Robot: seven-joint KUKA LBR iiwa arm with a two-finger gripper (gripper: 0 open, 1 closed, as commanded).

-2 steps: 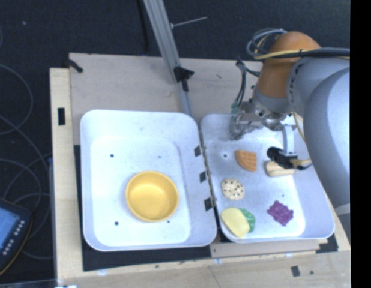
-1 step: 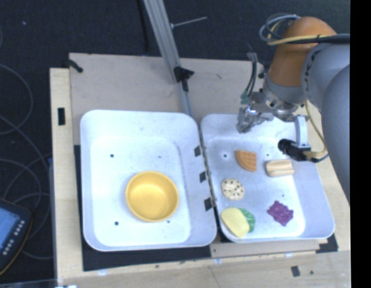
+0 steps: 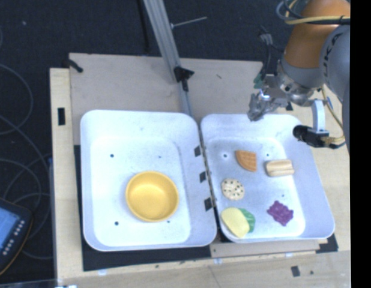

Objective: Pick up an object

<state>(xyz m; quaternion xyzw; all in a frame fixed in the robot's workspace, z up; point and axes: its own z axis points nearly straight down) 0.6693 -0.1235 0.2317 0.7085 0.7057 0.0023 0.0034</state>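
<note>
Yellow-green toy (image 3: 237,221) lies well apart from pincer (image 3: 256,114).

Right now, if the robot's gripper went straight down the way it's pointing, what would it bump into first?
Probably the back rim of the right bin. The gripper points down above that edge, so it would likely miss the toy foods, though depth is hard to judge from this view.

two white bins (image 3: 101,131) sit on a tan bench (image 3: 125,80). the left one holds a yellow bowl (image 3: 152,195). the right one holds an orange wedge (image 3: 247,160), a beige roll (image 3: 279,168), a speckled cream cookie (image 3: 233,189), a purple grape cluster (image 3: 280,212) and a yellow-and-green piece (image 3: 236,221).
</note>
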